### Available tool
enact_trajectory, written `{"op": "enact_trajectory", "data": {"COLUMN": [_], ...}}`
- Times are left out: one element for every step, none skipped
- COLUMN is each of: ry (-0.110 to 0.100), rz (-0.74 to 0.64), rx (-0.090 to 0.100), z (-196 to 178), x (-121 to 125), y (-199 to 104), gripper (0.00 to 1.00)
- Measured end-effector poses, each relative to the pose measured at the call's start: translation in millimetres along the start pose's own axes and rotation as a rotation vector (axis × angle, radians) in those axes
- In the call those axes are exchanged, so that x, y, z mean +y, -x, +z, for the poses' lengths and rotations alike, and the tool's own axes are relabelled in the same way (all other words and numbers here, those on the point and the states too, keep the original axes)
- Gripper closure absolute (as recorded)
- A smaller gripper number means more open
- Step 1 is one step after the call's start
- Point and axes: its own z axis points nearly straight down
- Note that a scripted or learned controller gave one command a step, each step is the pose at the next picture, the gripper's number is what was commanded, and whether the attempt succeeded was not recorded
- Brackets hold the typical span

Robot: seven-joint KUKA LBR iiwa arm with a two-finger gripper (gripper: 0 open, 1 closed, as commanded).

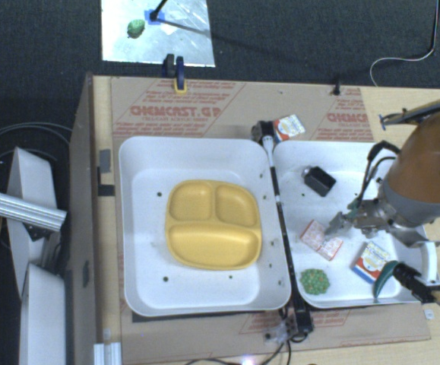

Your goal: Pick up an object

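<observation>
The right bin holds several small things. A black block lies near its back. A pink speckled packet sits mid-bin, and a green knobbly lump rests at the front. Toward the front right lie a blue and orange box and a green-handled tool. My gripper hangs low over the bin, just right of the pink packet and above the box. Nothing shows held in it.
The left bin carries a yellow compartment plate. A small red and white packet lies outside on the cardboard behind the bins. The orange-banded arm covers the right bin's right side.
</observation>
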Motion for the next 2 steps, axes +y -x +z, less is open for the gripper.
{"op": "enact_trajectory", "data": {"ry": [-0.001, 0.003], "rz": [0.003, -0.002], "rx": [-0.002, 0.000], "z": [40.0, 53.5], "x": [22.7, 142.2], "y": [85.8, 27.8], "gripper": [0.00, 0.00]}}
